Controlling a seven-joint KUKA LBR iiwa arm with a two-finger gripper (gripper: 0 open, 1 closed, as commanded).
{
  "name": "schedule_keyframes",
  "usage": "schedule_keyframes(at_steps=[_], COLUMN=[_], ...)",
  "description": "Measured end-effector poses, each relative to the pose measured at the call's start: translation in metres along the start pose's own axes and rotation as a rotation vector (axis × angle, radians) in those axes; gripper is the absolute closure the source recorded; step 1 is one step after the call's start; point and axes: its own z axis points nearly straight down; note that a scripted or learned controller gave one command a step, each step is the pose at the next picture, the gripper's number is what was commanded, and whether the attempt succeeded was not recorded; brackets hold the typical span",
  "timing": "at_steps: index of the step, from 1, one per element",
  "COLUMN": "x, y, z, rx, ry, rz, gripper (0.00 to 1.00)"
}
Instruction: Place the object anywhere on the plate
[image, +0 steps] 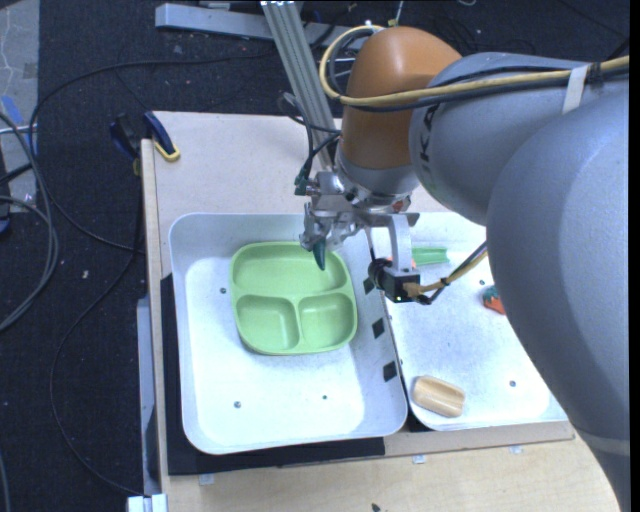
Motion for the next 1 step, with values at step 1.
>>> schedule_keyframes(at_steps=[1], x=[-0.0039], y=[0.0008], z=[-0.0004], rx=[-0.001], ry=[-0.002], rz=[0.006], gripper=[0.00])
